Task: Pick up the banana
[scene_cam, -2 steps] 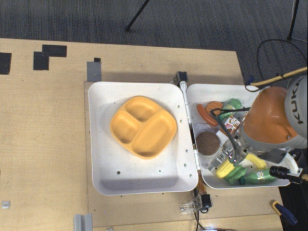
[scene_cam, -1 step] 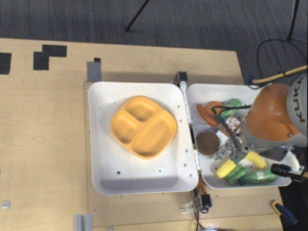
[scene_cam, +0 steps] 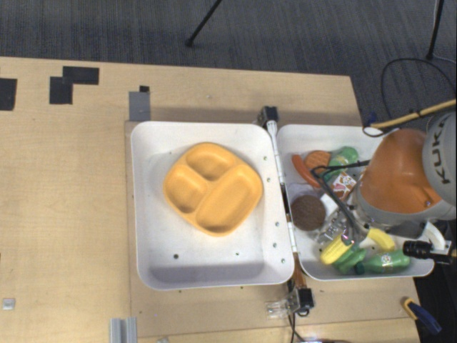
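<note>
The wooden bench (scene_cam: 64, 213) spreads wide under both white bins. The left bin (scene_cam: 153, 263) carries a yellow three-compartment plate (scene_cam: 213, 188), sitting a touch toward the bin's far side. The arm (scene_cam: 407, 174) comes in from the right, its orange band looming over the right bin (scene_cam: 307, 266), and it hides a good part of that bin. The gripper (scene_cam: 341, 229) is down low in the clutter at the near side of the right bin, and whether it is open or closed I cannot tell from here. Right at its tip lies the banana (scene_cam: 335, 251), yellow, resting near the front wall of the right bin, with a second yellow piece (scene_cam: 382, 240) just to the right. A green bottle (scene_cam: 378, 263) lies alongside the banana. A brown round object (scene_cam: 308, 211) sits left of the gripper. An orange item (scene_cam: 314, 164) and a green one (scene_cam: 346, 154) crowd the far corner.
</note>
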Action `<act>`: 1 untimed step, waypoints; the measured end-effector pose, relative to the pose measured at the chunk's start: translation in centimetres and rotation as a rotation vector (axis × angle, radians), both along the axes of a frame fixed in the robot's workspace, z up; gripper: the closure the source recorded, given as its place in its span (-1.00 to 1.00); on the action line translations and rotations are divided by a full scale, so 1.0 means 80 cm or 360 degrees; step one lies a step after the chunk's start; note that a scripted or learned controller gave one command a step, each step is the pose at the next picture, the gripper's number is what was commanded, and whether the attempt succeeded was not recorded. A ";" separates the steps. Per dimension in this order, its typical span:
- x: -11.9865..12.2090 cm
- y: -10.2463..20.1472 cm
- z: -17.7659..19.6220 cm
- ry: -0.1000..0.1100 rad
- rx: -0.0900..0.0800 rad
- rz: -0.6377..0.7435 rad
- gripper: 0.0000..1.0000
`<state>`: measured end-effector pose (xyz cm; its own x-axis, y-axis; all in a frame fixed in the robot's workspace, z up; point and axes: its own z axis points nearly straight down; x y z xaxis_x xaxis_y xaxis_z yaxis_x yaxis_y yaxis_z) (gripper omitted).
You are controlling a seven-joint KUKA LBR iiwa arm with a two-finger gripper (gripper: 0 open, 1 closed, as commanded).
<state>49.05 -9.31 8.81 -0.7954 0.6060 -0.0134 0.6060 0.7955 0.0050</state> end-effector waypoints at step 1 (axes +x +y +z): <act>0.001 0.004 0.000 -0.0004 -0.0010 0.0447 1.00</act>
<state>49.15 -9.00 8.83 -0.9320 0.3619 -0.0186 0.3619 0.9322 0.0010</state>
